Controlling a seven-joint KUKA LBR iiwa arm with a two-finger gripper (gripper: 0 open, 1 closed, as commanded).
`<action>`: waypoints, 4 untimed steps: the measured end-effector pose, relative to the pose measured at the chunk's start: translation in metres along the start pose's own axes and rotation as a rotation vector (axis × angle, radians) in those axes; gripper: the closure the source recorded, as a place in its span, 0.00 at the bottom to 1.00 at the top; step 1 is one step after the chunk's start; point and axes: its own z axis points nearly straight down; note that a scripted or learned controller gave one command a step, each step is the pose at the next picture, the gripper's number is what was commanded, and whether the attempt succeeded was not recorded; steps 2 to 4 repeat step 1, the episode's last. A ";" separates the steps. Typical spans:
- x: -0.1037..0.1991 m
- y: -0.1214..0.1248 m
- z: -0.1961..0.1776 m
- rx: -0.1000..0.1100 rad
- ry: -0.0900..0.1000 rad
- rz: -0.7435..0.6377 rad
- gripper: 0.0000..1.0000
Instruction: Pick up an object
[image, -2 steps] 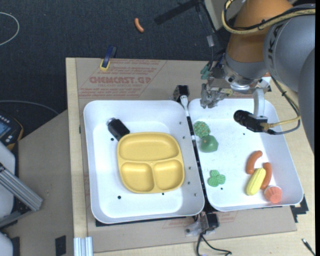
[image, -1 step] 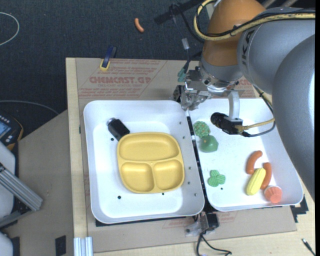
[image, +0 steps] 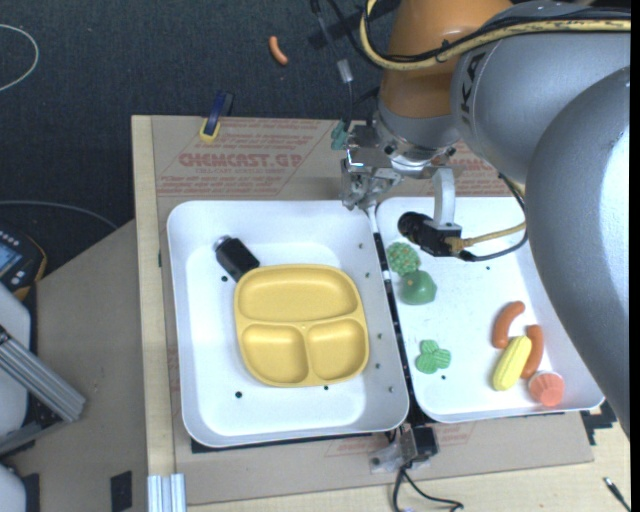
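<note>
pincer (image: 362, 195) is seen at the far rim between both bins, finger state cannot be told, nothing seen held | pick judged not yet done | green toys (image: 410, 275), sausages (image: 508, 323), yellow piece (image: 510, 362) lie in right bin (image: 470, 400) | yellow tray (image: 300, 324), black item (image: 236, 256) in left bin (image: 195, 300) | fingertips blurred, wrist cluttered by cables
</note>
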 end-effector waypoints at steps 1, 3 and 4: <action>0.000 -0.012 0.009 0.008 -0.002 0.004 1.00; 0.000 -0.012 0.009 0.008 -0.002 0.004 1.00; 0.000 -0.012 0.009 0.008 -0.002 0.004 1.00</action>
